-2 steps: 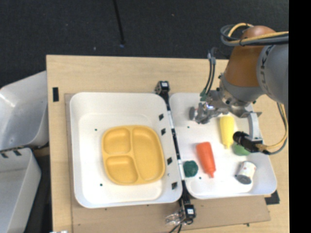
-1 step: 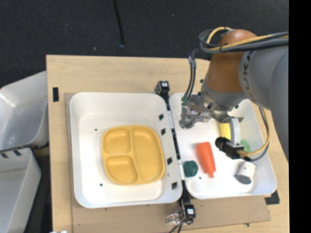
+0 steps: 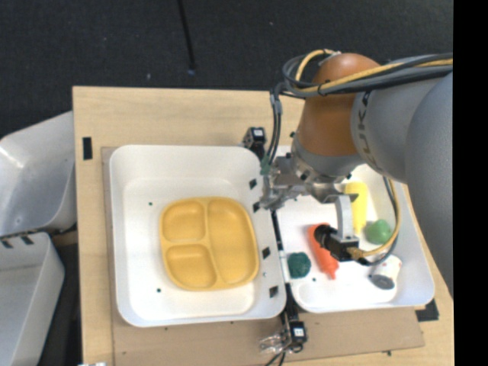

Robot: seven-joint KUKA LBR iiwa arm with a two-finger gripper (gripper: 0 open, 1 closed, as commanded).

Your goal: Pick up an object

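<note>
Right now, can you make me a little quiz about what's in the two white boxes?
1. Multiple choice: What lies in the left bin? A) a red ball B) a yellow divided tray C) a blue cup
2. True or false: The orange carrot-shaped toy lies in the right bin.
3. Fill in: The small dark green object sits near the right bin's ____ edge, close to the divider between the bins.

Key: 1 B; 2 true; 3 left
</note>
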